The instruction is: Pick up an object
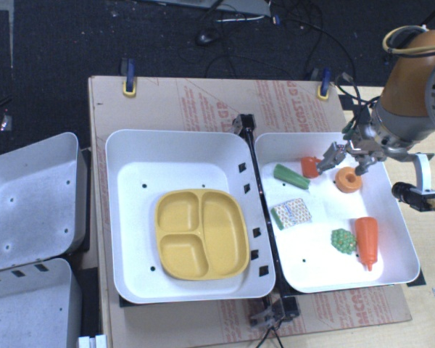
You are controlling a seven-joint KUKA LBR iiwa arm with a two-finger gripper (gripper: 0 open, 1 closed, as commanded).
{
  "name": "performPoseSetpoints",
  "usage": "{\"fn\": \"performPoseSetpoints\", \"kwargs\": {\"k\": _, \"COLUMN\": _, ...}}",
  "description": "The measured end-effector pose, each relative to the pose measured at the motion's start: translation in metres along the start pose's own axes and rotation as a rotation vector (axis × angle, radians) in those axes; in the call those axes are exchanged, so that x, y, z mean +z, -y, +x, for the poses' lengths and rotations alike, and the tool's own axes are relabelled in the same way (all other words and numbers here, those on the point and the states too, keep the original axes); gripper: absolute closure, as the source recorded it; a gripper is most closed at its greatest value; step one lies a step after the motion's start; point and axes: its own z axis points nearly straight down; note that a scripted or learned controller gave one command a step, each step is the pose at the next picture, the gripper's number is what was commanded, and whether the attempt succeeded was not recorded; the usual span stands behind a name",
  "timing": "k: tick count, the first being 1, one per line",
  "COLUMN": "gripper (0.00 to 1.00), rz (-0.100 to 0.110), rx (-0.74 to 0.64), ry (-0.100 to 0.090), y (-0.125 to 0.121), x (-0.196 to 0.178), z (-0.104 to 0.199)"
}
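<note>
Your gripper (pixel 347 158) hung over the far part of the right-hand shallow white bin (pixel 399 216), its 2 dark fingers spread wide with nothing between them. 1 fingertip pointed toward the small red block (pixel 309 167), the other sat just above the orange ring-shaped toy (pixel 348 180); whether either touched, you could not tell from this slant. Behind the gripper the grey wrist rose up and to the right, and the orange band of the arm (pixel 409 71) bulked above the bin's far right corner, so the arm reached in steeply from that side and leaned toward the bin's middle.

Around the gripper, the green stick-shaped piece (pixel 291 175) lay tilted just beside the red block, on its left. Nearer you, the patterned white-and-green square packet (pixel 291 212) lay close to the divider between the 2 bins. Toward the near right corner, the orange carrot-shaped toy (pixel 367 241) lay lengthwise, with the small green bumpy cluster (pixel 343 241) touching or just beside its left flank.

In the left-hand shallow white bin (pixel 130 194) rested the yellow plastic plate with 3 compartments (pixel 201 233), well apart from the gripper. Both bins sat on the brown cardboard sheet (pixel 181 100), clipped at the far edge by 2 yellow-and-blue clamps (pixel 129 78).
</note>
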Motion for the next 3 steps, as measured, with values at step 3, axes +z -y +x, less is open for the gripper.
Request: {"fn": "performPoseSetpoints", "kwargs": {"k": 3, "gripper": 0.0, "rz": -0.008, "rx": -0.001, "ry": 0.001, "y": 0.007, "x": 0.097, "z": -0.001}}
